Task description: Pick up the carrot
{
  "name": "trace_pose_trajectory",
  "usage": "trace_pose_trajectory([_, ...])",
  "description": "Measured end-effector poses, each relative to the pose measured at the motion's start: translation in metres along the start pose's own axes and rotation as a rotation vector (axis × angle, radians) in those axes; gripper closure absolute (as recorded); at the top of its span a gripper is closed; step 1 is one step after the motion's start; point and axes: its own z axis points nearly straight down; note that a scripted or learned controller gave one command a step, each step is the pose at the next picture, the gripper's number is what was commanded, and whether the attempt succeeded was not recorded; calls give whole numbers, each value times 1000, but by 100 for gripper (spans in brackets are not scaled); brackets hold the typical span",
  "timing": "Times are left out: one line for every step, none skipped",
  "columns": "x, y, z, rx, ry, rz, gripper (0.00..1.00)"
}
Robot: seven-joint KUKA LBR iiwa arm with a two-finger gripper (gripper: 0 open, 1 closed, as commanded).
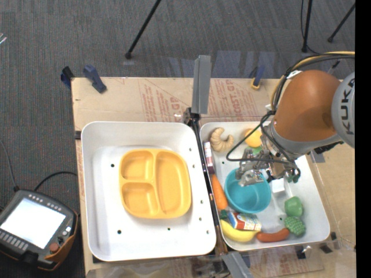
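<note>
Seen from above at a slant, two white bins sit side by side on a bench. The left bin (93, 155) holds a yellow divided plate (155, 183). The right bin (322, 210) holds the carrot (218, 193), lying along its left wall, just beside a teal bowl (249, 194). The gripper (253, 174) hangs over the bowl's upper rim, apart from the carrot; whether its claw is spread or pressed together cannot be told, as it appears blurred. A banana (237, 231), a sausage (272, 235) and a croissant (220, 138) lie nearby.
</note>
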Motion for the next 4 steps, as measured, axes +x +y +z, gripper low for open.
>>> trace_pose_trajectory([53,-91,-66,2,-1,298,100])
trace_pose_trajectory([88,-129,-220,6,-10,175,100])
trace_pose_trajectory([89,-114,-50,-7,10,-351,100])
trace_pose_trajectory([58,-126,-143,4,-6,-420,100])
